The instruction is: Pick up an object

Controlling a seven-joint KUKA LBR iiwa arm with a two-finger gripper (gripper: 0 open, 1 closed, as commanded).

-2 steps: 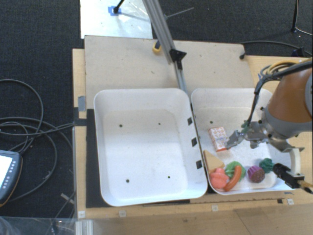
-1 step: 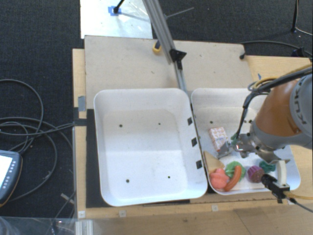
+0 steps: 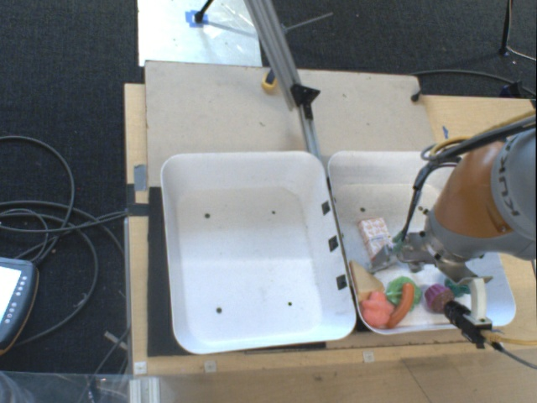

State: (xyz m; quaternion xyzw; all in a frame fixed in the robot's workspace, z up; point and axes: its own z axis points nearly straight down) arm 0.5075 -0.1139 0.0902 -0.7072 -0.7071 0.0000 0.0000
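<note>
In the right white bin [image 3: 352, 175], near its front edge, a few small toys lie close together. There is a pink lumpy toy [image 3: 377, 308] at the front left, and a long orange toy shaped like a carrot [image 3: 402, 302] leans right against it. A green bit [image 3: 397, 285] peeks out just behind the carrot. A little round purple toy [image 3: 437, 296] sits just to the right of them. A small pale box with dots on it [image 3: 374, 232] lies farther back in the same bin, a bit apart from the others.

The tool [image 3: 394, 254] is low in this bin, between the pale box and the pile of toys. Its dark metal tip is just above the green bit and the carrot. I cannot tell if it is wide or narrow, and no toy can be seen in it.

The grey arm with the orange band [image 3: 474, 196] comes in from the right and covers much of that bin.

The left white bin [image 3: 243, 250] sits right beside it, touching along the middle. Both bins rest on the light brown table [image 3: 210, 99]. A grey metal pole [image 3: 273, 32] slants across the back of the table. Black cables [image 3: 50, 225] lie on the dark floor to the left.
</note>
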